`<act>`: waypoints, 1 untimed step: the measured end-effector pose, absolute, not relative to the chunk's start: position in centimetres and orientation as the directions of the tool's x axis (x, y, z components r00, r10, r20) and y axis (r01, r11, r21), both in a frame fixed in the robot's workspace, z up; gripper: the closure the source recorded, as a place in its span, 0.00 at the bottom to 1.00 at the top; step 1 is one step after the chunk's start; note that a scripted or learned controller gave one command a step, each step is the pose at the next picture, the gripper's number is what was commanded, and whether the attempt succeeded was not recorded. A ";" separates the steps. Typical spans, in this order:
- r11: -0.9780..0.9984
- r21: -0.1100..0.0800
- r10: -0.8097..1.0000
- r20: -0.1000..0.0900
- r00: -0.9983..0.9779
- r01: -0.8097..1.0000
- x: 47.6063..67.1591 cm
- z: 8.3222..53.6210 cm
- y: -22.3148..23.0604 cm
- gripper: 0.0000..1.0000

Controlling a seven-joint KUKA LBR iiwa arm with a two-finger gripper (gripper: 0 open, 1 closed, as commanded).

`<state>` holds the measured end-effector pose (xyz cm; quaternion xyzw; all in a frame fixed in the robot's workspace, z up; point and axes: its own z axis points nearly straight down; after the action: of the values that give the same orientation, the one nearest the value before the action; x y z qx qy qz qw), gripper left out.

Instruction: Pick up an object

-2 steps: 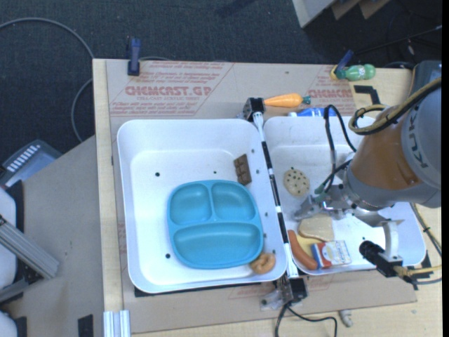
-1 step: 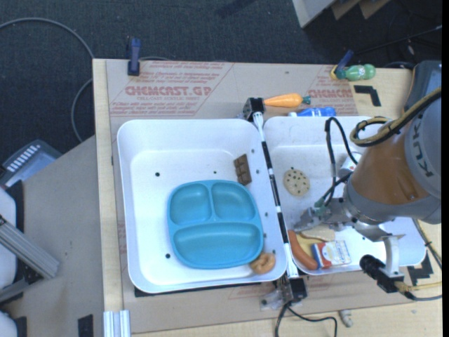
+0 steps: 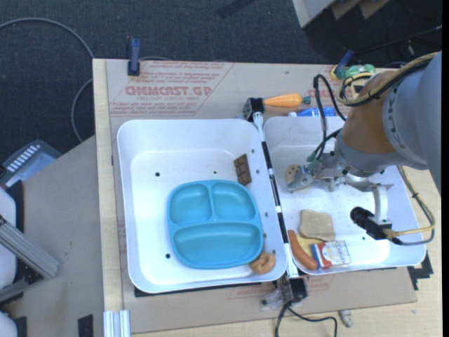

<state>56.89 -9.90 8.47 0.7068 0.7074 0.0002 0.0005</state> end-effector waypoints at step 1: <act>0.001 0.002 1.000 -0.001 -0.001 1.000 60.8 8.5 -9.6 0.00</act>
<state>60.84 -9.60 8.47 0.7066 0.7076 0.0002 0.0008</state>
